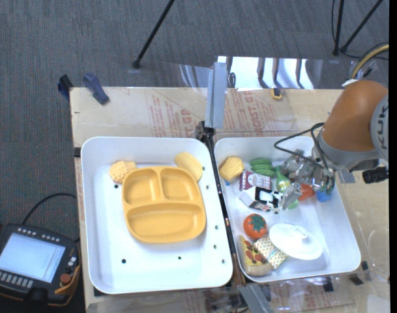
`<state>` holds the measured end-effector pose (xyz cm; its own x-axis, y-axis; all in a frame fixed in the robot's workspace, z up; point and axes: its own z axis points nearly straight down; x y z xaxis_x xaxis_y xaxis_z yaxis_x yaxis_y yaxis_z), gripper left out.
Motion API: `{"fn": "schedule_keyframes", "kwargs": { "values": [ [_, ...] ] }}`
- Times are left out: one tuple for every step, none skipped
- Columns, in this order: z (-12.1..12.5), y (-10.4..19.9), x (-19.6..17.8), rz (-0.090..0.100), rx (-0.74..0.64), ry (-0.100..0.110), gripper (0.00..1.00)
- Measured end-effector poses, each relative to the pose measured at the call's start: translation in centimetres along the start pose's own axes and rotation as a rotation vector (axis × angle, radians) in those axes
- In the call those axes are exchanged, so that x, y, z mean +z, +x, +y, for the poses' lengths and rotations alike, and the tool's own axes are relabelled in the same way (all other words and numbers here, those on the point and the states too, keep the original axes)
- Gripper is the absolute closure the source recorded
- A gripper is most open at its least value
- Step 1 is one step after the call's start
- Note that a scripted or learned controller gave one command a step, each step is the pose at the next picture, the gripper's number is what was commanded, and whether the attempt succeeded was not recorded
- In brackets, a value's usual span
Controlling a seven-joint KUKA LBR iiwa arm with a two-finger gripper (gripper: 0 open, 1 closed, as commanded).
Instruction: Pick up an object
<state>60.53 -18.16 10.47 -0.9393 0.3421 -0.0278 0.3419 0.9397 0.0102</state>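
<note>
Grey carpet (pixel 68 38) surrounds a desk (pixel 139 113) topped with printed cardboard, and two black stand legs (pixel 158 25) cross the floor at 12 o'clock. A teach pendant (pixel 29 259) lies on the floor at 8 o'clock, and a blue clamp (pixel 94 87) grips the desk's far left corner.

Whether the fingers are open or closed I cannot tell; the gripper (pixel 301 177) hangs low over the right bin (pixel 345 240), its metal parts mixed up with the objects beneath it, and nothing can be seen held. Just beside it, at its 3 o'clock, sit a small red piece (pixel 307 191) and a blue piece (pixel 324 194). At its 9 o'clock lie green pea pods (pixel 263 167), one dark red carton (pixel 255 180) and one black-and-white carton (pixel 264 199). Further out, at the bin's 10 o'clock, is one yellow corn cob (pixel 231 169). Toward 6 o'clock are one tomato (pixel 255 225), one white lid (pixel 296 241), one pizza slice (pixel 252 256) and a checked wafer (pixel 270 252).

Two white bins stand side by side. The left bin (pixel 100 240) carries one yellow divided plate (pixel 163 204) with three compartments, with two yellow toy foods touching its far rim: one (pixel 122 171) at 10 o'clock, one (pixel 189 165) at 1 o'clock.
</note>
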Motion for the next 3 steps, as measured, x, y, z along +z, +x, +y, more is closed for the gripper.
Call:
{"fn": "schedule_keyframes", "kwargs": {
  "values": [
    [0.0,-1.3,0.1,0.01,0.029,0.002,0.0],
    [-1.3,-3.3,0.0,0.001,-0.025,0.001,0.0],
    [-1.3,-3.8,1.0,0.012,-0.032,0.006,0.0]
  ]
}}
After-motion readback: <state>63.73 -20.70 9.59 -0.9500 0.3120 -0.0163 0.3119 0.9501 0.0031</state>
